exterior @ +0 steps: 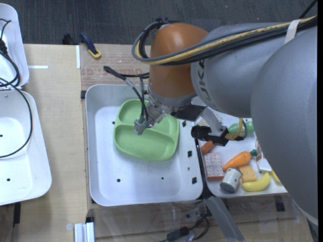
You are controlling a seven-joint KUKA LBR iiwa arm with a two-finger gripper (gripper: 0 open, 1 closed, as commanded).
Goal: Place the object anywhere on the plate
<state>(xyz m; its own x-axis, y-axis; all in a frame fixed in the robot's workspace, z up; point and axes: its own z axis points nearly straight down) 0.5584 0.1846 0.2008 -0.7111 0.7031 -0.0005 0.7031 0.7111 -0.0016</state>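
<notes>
Camera view: the arm point(242, 74) hides part of the plate point(146, 137); claw point(140, 128) state unclear.

I see a pale green plate point(146, 135) in a white bin point(101, 185), a grey arm point(262, 74) with an orange band point(174, 59), an orange carrot point(237, 160), a yellow banana point(256, 184), a silver can point(230, 180), a tan wooden surface point(55, 84).
</notes>
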